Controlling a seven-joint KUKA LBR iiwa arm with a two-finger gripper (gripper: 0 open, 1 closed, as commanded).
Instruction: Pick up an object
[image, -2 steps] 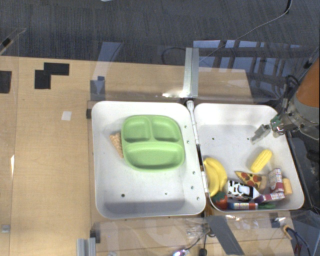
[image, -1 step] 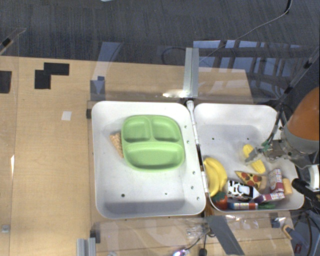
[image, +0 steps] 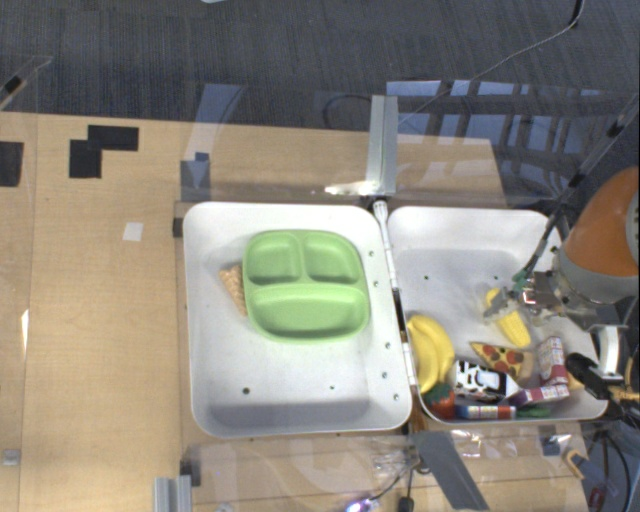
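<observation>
Yellow is the colour we go for first. A little piece of corn (image: 514, 327) lies in the right bin (image: 450, 240), up against the tip of our fingers (image: 521, 295). We cannot tell if the fingers are apart or together, because they are small and dark and partly hidden. Nothing looks lifted yet.

Near the corn, toward the front of the bin, there is a banana (image: 431, 350), a slice of pizza (image: 497, 356), a black and white box (image: 478, 379) and a small can (image: 551, 357). A few pens (image: 490, 408) lie along the front wall. The left bin (image: 290, 400) holds a green plate (image: 304, 283) with three parts, and a cracker (image: 233, 288) peeks out from under its left side.

We think the best way is to come straight down over the corn, put one finger on each long side, and close gently. The corn is close to the pizza and the can, so we should keep the fingers off them. Then we lift slowly and watch that it stays in.

The box and the can have marks on them, but they are too small for us to read.
</observation>
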